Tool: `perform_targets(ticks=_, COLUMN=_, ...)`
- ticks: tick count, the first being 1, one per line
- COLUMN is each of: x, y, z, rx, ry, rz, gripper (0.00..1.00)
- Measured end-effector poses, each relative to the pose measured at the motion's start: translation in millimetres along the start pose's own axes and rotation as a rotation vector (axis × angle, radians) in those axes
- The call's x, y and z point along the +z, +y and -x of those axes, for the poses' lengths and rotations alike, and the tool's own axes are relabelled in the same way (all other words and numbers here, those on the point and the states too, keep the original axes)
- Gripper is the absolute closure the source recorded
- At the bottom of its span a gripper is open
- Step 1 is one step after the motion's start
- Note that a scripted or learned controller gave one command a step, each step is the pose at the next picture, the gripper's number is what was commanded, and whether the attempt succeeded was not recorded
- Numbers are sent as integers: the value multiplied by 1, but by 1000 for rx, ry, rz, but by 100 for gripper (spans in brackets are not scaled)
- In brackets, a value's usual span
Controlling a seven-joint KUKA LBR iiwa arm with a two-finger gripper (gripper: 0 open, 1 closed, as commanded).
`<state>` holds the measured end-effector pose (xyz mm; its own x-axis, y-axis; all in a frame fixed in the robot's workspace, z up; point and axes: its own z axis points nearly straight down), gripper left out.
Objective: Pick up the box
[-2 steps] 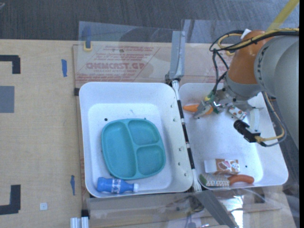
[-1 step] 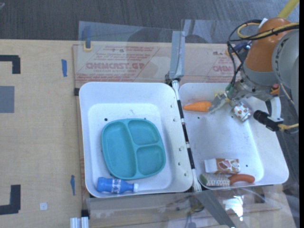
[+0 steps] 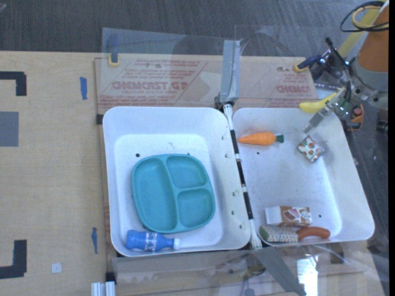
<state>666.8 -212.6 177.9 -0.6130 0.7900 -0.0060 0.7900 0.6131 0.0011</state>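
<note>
**Gripper parked at the far right corner, box way down at the near wall**

Box-wise, I'd say the target is the flat orange-and-white printed carton (image 3: 289, 215) lying in the right white bin (image 3: 345, 193), near its front edge, long side running left to right. Right under it, touching or close to it, sits a red sausage-looking toy on a wrapper (image 3: 296, 233).

The grey arm's two-finger gripper (image 3: 318, 119) hangs over the far right corner of that same bin, pointing down and to the left, beside a yellow banana-shaped piece (image 3: 315, 105). A small patterned cube-like packet (image 3: 310, 148) sits just below the tip, apart from it as far as I can see. From where I'm standing I can't tell what the gripper is doing at its tip; nothing visibly sits in it.

So the carton lies toward the near side and slightly left of the gripper, well apart. An orange toy carrot (image 3: 259, 139) lies off to the left, out of the path.
</note>
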Motion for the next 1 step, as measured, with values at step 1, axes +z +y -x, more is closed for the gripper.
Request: perform_targets(ticks=1, x=90, y=-10, z=-82, rx=292, ry=1, rz=2, gripper=0)
